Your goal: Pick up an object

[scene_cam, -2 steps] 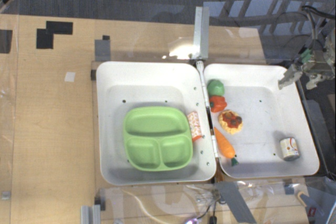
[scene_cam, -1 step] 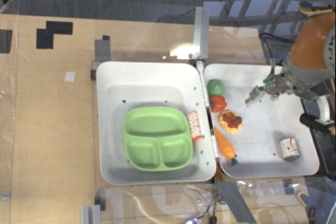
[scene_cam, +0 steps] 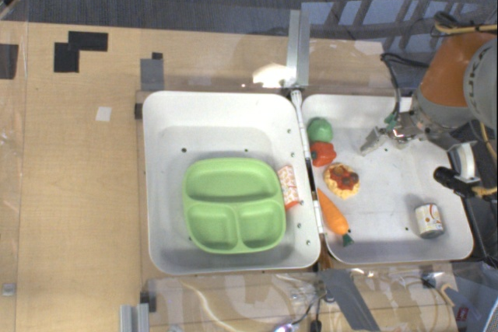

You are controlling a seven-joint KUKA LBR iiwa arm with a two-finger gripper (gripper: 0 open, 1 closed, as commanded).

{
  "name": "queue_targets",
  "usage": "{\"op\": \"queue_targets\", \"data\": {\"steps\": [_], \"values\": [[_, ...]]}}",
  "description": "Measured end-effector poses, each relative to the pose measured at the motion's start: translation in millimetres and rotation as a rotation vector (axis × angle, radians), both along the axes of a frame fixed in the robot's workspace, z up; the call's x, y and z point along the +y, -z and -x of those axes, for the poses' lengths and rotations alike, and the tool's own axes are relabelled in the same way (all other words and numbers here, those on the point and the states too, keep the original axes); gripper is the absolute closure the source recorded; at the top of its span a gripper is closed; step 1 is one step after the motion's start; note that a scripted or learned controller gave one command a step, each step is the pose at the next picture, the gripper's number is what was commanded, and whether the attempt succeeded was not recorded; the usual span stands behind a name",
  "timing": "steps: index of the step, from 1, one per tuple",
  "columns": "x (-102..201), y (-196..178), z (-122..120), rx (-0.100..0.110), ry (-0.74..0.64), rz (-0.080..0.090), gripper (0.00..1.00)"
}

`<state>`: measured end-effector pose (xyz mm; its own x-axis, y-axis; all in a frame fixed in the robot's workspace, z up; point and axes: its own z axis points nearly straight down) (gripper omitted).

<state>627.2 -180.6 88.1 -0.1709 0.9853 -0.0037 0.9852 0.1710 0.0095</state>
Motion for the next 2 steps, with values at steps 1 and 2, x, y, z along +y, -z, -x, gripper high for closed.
{"op": "queue_targets", "data": {"steps": [1, 2], "values": [[1.9, -11.4, 17.8, 0.005, -0.059, -0.001, 0.0], [50.9, -1.1, -42.3, 0.009, -0.187, 0.004, 0.0]]}}
